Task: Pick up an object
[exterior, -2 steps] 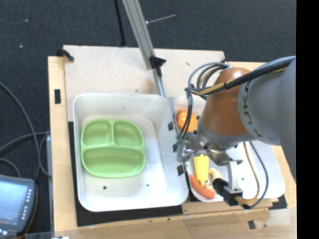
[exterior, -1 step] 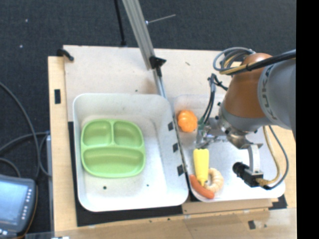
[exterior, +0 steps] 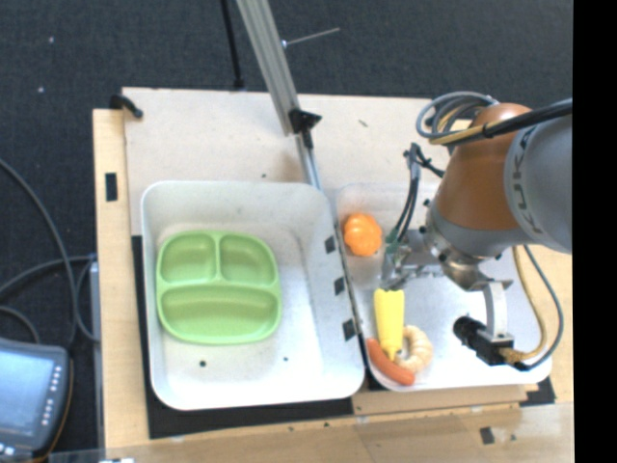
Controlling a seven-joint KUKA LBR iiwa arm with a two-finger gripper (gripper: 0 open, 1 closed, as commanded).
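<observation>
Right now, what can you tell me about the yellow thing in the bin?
The yellow thing is a small blocky piece, maybe toy corn or cheese, smooth like plastic. It lies in the right bin near its left wall, its long side running up and down the picture. Its lower end touches a pale shrimp-like toy and an orange-red piece. An orange ball sits apart above it. The gripper hangs just over its top end.

Lime-green divided tray (exterior: 219,286) against a speckled white left bin (exterior: 299,355). Orange ball (exterior: 362,234), yellow block (exterior: 388,320), red-orange sausage shape (exterior: 389,363) and pale tan piece (exterior: 418,347) in the white right bin (exterior: 434,307). Grey arm (exterior: 549,186) banded copper-orange. Beige bench (exterior: 193,133); dark speckled floor (exterior: 96,27).
</observation>
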